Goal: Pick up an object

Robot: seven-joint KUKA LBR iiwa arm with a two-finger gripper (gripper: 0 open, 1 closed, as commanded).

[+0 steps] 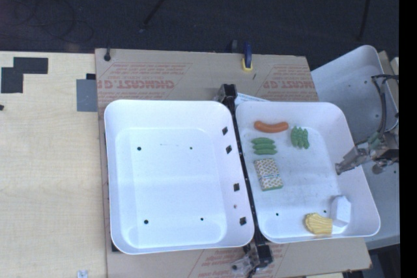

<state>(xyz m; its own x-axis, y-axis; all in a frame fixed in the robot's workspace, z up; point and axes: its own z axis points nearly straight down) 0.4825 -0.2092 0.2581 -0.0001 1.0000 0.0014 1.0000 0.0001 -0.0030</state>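
Gripper lining up over the right bin
The gripper [340, 168] is hovering (finger state: cannot tell); the white block [340, 209] is lying nearest, so descending squarely there seems wisest.

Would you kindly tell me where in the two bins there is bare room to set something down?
The left bin offers bare floor across its whole span. In the right bin, free floor lies between the patterned block, the white object and the end effector. Its upper left is crowded: sausage, two green pieces.

Right bin [355, 140] holds sausage [271, 126], greens, corn [318, 224] (left bin [117, 140] beside it).
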